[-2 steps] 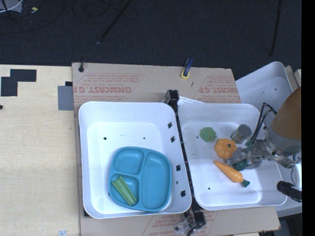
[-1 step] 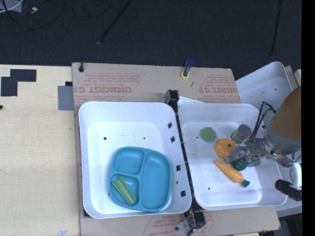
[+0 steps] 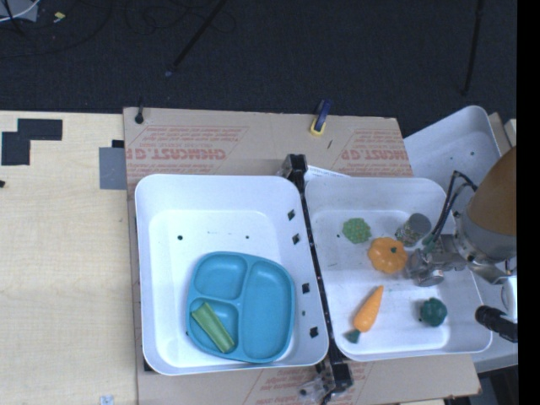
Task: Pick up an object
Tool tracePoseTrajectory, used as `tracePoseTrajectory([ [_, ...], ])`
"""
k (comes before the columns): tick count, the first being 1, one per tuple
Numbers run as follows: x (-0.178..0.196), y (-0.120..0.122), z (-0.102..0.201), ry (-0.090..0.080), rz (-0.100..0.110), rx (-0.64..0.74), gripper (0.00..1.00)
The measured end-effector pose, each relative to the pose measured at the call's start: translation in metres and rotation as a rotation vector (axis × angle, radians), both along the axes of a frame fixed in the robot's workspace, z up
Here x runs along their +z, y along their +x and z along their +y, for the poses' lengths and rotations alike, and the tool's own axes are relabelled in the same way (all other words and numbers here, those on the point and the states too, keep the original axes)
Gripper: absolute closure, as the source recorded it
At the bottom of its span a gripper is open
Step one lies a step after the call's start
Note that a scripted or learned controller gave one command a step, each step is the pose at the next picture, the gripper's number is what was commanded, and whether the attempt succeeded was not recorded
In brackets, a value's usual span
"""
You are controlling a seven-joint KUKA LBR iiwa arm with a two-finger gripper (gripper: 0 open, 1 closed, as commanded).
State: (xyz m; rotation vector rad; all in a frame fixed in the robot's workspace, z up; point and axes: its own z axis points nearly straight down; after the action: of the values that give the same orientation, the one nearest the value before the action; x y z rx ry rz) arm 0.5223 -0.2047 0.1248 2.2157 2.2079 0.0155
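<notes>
— Which way does the carrot (image 3: 369, 308) lie?

— It lies flat on the floor of the right bin (image 3: 337, 201), near the front. Its long axis runs on a slant: the thick orange end points up and to the right, toward the orange fruit (image 3: 387, 255), and the thin end with its little green tip points down and to the left, toward the bin's front corner.

— And where are you?

— My gripper (image 3: 424, 268) is down in the same bin, just right of the orange fruit and close against it. I cannot tell from here how wide it stands or whether it has hold of anything; it is a small grey blur. My arm (image 3: 494, 218) comes in from the right.

— What else is around you?

— A pale green lump (image 3: 356, 230) sits behind the fruit, a grey round thing (image 3: 416, 225) is just behind my gripper, and a dark green piece (image 3: 433, 311) lies near the front right, well apart from the carrot.

— The left bin (image 3: 169, 201)?

— It holds a blue divided plate (image 3: 249, 306) with a green stick (image 3: 213, 326) in its front-left section.

— The setting?

— Both bins rest on brown cardboard (image 3: 211, 146) with red print, on a light wooden bench (image 3: 59, 268). Behind is dark carpet (image 3: 253, 40) with cables (image 3: 25, 7).
</notes>
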Motion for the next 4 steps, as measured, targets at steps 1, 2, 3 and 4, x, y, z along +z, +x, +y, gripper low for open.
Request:
tracePoseTrajectory([
  [1, 0.055, -0.009, -0.001, 0.002, 0.014, 0.004, 1.00],
  [2, 0.105, -0.009, -0.002, 0.002, 0.014, 0.004, 1.00],
  [3, 0.096, -0.024, 0.052, 0.006, 0.021, 0.007, 1.00],
  [4, 0.105, -0.026, 0.099, 0.005, 0.019, 0.007, 1.00],
])
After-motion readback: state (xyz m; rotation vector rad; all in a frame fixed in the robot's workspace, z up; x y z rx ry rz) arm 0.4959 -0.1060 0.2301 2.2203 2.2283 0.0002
